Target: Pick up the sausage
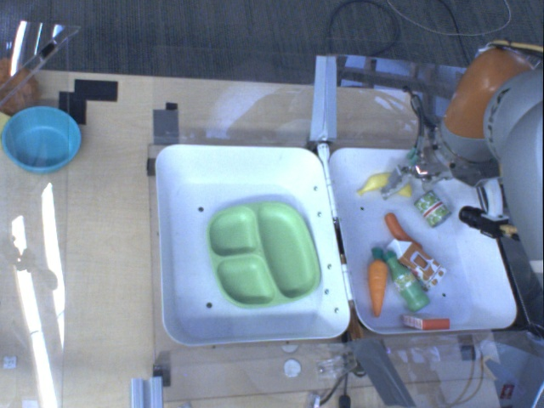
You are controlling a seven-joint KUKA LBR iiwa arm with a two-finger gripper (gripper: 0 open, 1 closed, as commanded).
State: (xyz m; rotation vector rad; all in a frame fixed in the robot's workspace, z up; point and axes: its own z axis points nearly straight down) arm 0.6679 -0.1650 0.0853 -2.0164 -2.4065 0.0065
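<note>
The sausage (394, 226) is a short orange-red piece lying in the middle of the right bin (476, 313). My gripper (403, 179) hangs over the far part of that bin, beside a yellow banana (372, 184) and behind the sausage, apart from it. Nothing shows in its grasp. The grey arm with its orange band (476, 92) comes in from the upper right.
Around the sausage lie a green can (431, 208), a carrot (376, 286), a green bottle (409, 286), a brown-and-white packet (422, 262) and a red box (425, 322). The left bin (178, 228) holds a green divided plate (263, 253). A blue bowl (41, 138) stands far left.
</note>
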